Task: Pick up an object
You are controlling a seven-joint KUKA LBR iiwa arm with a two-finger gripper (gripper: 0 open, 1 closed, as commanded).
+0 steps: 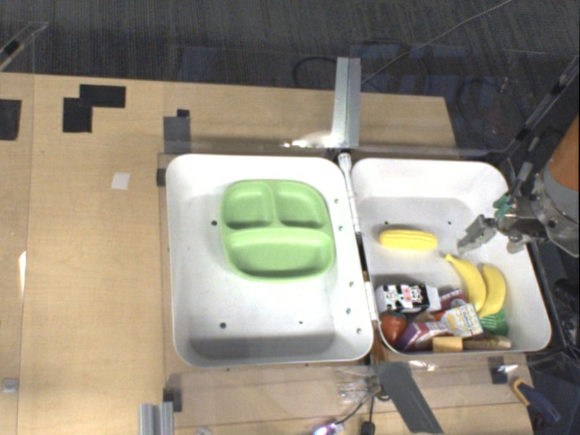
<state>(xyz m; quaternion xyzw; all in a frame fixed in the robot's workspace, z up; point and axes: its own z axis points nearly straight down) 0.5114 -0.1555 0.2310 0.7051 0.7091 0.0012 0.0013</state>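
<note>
The gripper point(482, 232), its state impossible to tell, hovers over the right bin point(426, 184) just above the bananas point(480, 285).

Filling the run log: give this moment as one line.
gripper: over right bin, holding nothing | bananas: in bin, just below it | plate: left bin

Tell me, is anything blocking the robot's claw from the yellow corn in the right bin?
Nothing visible is. The gripper sits at the right bin's right side, and bare white floor lies between it and the corn. The bananas lie nearer the camera, off that path.
</note>
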